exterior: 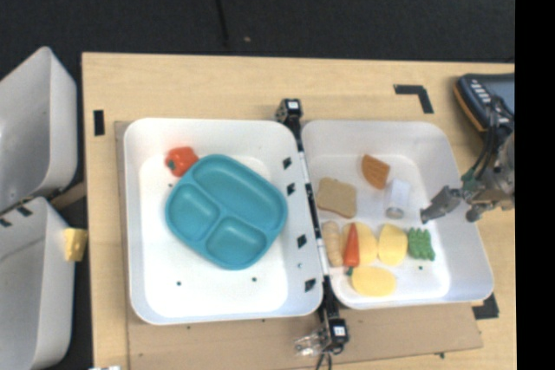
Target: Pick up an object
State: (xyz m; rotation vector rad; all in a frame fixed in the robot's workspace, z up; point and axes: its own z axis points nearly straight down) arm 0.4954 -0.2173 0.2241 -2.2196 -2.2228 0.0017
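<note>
At the right bin's (434,143) near edge lie a yellow piece (374,280), a red pepper (351,245), a second yellow piece (392,244) and a green piece (421,244). Farther back sit a brown slice (337,197) and an orange piece (375,171). The gripper (440,206) hovers by the right rim; open or closed, I cannot tell. The left bin (147,273) holds a teal tray (226,210), with a red tomato (181,159) at its far corner.

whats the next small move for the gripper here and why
Probably ease the gripper leftward and down toward the clear cup. It sits just inside the right bin's right side, beside the cup and above the green piece, with nothing seen between its fingers, and the cup looks nearest.
</note>
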